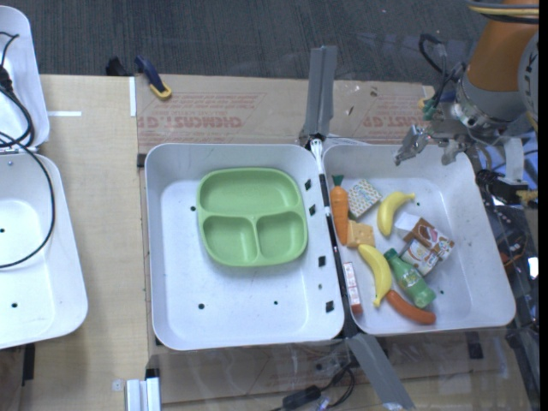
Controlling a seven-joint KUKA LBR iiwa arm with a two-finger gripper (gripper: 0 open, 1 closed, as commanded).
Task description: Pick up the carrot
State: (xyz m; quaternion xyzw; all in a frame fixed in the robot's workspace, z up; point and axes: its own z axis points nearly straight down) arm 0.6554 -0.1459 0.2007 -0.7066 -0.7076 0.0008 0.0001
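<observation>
gripper (pixel 437 144) hung open and bare; carrot (pixel 340 213) lay near, at its 8 o'clock, in right bin (pixel 488 255).

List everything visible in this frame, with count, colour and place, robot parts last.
bins: 2, white, side by side on the bench
tray: 1, green, three compartments, in the left bin
carrot: 1, orange, right bin, along its left wall
bananas: 2, yellow, right bin, one upper middle, one lower middle
bottle: 1, green, right bin, lower middle
sausage: 1, orange-red, right bin, near the front wall
cracker: 1, pale checked, right bin, beside the carrot
cheese: 1, yellow-orange, right bin, below the cracker
carton: 1, brown and white, right bin, right of centre
clamp: 1, blue and yellow, on the cardboard behind the left bin
arm: 1, grey and orange, top right
gripper: 1, grey, above the right bin's back edge
</observation>
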